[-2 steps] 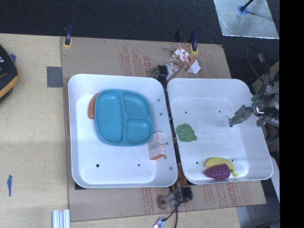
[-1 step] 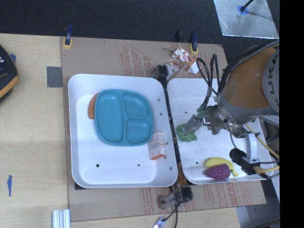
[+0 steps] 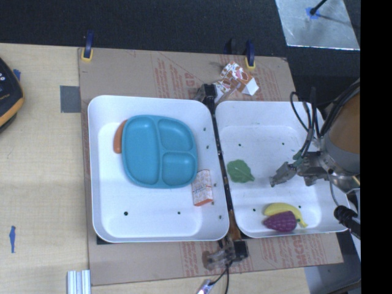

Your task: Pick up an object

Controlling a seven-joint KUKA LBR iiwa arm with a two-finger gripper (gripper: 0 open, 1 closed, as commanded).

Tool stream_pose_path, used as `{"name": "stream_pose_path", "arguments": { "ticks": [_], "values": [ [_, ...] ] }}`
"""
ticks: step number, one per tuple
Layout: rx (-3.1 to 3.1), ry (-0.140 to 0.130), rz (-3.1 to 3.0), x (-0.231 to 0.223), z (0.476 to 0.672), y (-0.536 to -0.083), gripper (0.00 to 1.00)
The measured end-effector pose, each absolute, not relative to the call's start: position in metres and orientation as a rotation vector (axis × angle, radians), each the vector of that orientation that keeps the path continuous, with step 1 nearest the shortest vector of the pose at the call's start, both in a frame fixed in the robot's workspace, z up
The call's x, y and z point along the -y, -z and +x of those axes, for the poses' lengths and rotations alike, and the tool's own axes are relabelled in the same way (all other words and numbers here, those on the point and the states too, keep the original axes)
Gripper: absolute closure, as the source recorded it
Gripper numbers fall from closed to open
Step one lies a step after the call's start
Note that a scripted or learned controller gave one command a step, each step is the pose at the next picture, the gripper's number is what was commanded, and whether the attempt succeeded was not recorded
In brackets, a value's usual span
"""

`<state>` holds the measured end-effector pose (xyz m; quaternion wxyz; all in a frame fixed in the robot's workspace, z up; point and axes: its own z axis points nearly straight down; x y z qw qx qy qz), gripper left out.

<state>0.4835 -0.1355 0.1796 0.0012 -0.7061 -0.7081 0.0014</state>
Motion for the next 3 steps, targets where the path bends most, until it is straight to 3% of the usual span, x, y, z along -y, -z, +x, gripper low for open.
{"name": "stream_pose_path", "arguments": {
  "ticks": [1,2,3],
  "values": [
    [2.226,-0.005,-2.212,0.115,0.475,-0.091,0.0],
    [2.224,-0.003,-2.217,0.197,0.477,-0.111,0.0],
    [2.229,-0.005,-2.211,0.197,0.477,-0.121,1.0]
  ]
}}
